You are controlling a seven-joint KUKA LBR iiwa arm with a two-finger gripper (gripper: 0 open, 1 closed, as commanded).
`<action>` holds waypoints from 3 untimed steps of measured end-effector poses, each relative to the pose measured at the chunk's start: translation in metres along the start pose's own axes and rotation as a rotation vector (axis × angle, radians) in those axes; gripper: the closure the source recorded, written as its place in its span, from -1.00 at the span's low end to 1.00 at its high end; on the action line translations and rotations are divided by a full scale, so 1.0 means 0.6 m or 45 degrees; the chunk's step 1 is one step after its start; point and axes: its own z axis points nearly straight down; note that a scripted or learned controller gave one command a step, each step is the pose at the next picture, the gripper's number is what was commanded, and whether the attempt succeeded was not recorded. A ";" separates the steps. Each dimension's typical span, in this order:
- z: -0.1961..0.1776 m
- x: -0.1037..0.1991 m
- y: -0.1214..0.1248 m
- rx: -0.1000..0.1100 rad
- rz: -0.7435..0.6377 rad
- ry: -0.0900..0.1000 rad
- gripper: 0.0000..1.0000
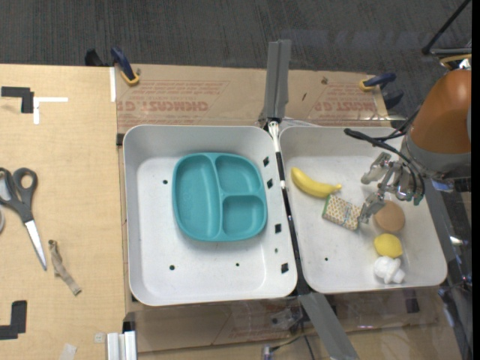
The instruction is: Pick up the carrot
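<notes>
The gripper (367,197) hung over the right bin (330,268), jaws seemingly spread, pinching nothing. A carrot would likely be stiff, light, best pinched mid-length.

Grey arm (442,152), orange band, bare-metal gripper (369,210), thin silver fingers

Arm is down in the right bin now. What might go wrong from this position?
1. The gripper sits between the speckled pad and the brown round thing. Closing here could well take one of those, the wrong pick.
2. The brown round thing, the lemon and the white lump crowd together near the right bin wall. A nudge may roll them, probably making the next try harder.
</notes>
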 end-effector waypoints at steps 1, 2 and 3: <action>-0.053 -0.012 -0.045 0.004 0.425 0.010 -1.00; -0.005 0.124 -0.099 -0.004 0.136 -0.025 -1.00; 0.009 0.044 -0.039 0.005 0.602 0.011 -1.00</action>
